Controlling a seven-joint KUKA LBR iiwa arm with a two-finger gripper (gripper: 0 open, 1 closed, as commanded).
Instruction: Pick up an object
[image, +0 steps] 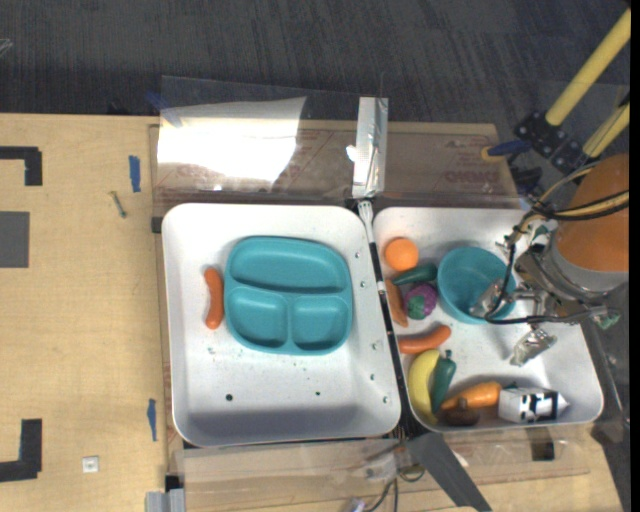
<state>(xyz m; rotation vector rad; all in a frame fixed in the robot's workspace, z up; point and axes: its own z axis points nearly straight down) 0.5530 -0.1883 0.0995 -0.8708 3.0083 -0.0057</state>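
Observation:
My gripper (512, 320) hangs over the right side of the right bin (580, 385), below the orange-banded wrist (598, 235). It sits just right of a teal bowl (468, 282), with part of it over the bowl's right rim. Toy foods lie in this bin: an orange (401, 254), a purple piece (421, 298), a red-orange chilli (424, 340), a banana (421, 380), a green cucumber (443, 372), a carrot (476, 395) and a black-and-white block (530, 404). I see nothing held in the gripper.
The left bin (190, 380) holds a teal divided plate (288, 293) and an orange sausage (213, 297) beside it. A metal divider (369, 160) stands behind the bins. Yellow poles (590, 65) rise at the top right.

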